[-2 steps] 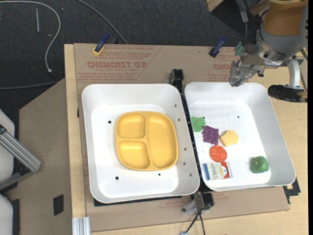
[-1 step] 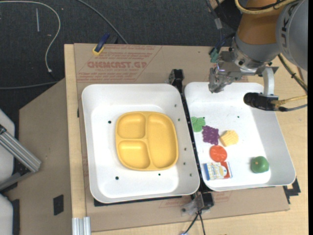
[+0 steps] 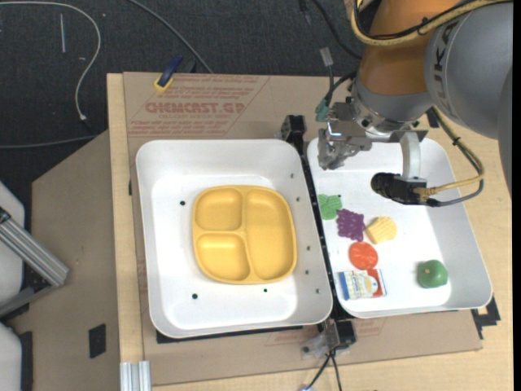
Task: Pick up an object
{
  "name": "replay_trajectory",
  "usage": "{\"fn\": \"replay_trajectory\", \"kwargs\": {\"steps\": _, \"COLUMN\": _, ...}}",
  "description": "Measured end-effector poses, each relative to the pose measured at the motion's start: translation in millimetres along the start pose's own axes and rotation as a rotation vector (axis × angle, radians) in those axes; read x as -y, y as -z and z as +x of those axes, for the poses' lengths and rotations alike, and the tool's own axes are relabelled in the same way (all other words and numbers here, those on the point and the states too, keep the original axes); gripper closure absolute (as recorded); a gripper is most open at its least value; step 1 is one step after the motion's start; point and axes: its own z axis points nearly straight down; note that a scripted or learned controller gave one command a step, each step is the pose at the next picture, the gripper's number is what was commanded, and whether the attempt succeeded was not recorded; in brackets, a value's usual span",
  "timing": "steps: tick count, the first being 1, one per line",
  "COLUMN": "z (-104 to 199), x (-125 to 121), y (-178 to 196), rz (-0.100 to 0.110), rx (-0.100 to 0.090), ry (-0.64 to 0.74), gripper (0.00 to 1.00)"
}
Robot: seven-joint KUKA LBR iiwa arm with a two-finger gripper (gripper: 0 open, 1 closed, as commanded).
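Two shallow white plastic bins sit on tan cardboard printed with faded red lettering. The left bin holds a yellow three-compartment plastic plate. In the right bin lie a small green leafy toy, a purple toy grape bunch, a yellow toy corn piece, a red-orange round toy tomato, a green toy apple and a small white carton with blue and red print. The grey arm with an orange band hangs over dark grey carpet

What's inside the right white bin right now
The right white bin holds a green leafy toy, purple grapes, a yellow corn piece, a red tomato, a small printed carton and a green apple. The arm covers its far end.
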Motion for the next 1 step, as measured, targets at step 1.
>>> {"fn": "replay_trajectory", "kwargs": {"steps": 1, "z": 59.5, "x": 13.0, "y": -16.4, "rz": 0.0, "rx": 0.0, "ry": 0.001, "gripper": 1.0}}
